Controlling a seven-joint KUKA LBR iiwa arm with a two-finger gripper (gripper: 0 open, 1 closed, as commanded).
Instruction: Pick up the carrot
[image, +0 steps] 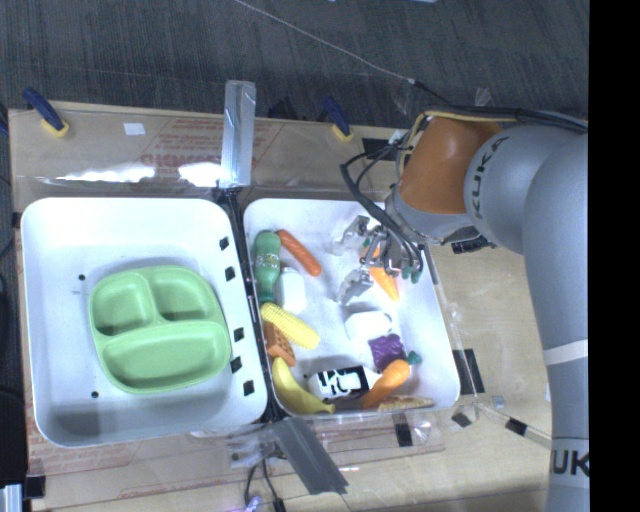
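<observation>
Across the bench (500, 330) two shallow white bins are sitting side by side, and the grey arm (530, 190) with its orange band is reaching in from the right edge. The left bin (50, 300) is carrying a green divided plate (155, 325). The right bin (440, 330) is holding a jumble of toy food: a banana (295, 392) and a second orange piece (392, 378) by the near edge, a corn cob (288, 323) along the left wall, a green vegetable (266, 262) beside it, a purple piece (386, 350) near the right wall.

The carrot (299, 252) is lying toward the far left corner of the right bin, just beside the green vegetable. Its long axis is running diagonally, from the far left corner down toward the bin's middle; which end is the tip is hard to make out.

The hand (375, 265) is hanging over the right half of that bin, apart from the carrot, with a small orange piece (385, 282) at its fingertips; whether it is gripping that piece or standing open I cannot tell.

The carrot is looking like light, rigid, smooth plastic, so it is likely to roll or slip. Closing across its thicker middle, square to the long axis, is seeming the safest hold.
</observation>
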